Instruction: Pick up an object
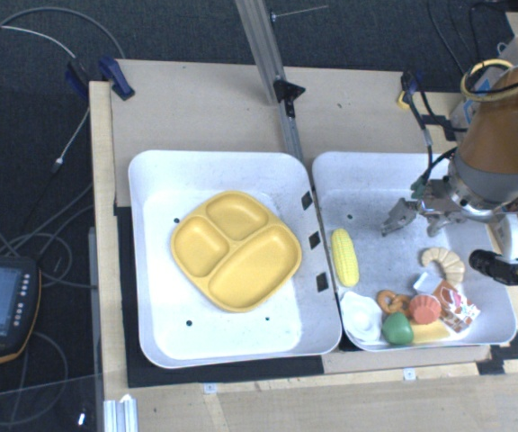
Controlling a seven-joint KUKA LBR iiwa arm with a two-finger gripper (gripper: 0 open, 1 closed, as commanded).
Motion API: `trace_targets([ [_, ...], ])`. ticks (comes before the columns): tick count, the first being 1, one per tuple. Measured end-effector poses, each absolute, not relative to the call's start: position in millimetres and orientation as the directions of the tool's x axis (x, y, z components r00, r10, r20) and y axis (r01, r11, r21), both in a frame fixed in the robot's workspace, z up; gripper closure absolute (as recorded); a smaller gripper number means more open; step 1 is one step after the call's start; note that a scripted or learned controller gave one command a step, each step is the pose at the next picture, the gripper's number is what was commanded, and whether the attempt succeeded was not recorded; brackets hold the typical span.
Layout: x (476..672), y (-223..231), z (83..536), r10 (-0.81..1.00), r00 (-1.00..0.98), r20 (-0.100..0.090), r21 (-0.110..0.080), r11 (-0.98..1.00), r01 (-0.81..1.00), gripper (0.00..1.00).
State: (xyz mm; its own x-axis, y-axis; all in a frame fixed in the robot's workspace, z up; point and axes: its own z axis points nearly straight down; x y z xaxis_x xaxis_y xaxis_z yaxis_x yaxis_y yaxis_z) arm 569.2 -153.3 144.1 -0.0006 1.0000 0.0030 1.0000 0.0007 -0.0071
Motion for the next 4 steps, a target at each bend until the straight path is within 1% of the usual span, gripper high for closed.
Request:
trace_targets([
  [1,568.0,-152.4,91.0,1.0,0.0,0.003,-0.008,0.0,1.0,0.0],
  [2,570.3,-152.4,105.7,1.0,-0.001,0.002,0.001,0.001,1.0,1.0],
  [3,570.9,-152.6,170.4,1.0,-0.001,-0.002,0.008,0.001,1.0,1.0],
  [4,572.7,-152.6,221.0,1.0,-0.002,-0.002,0.008,0.002,1.0,1.0],
])
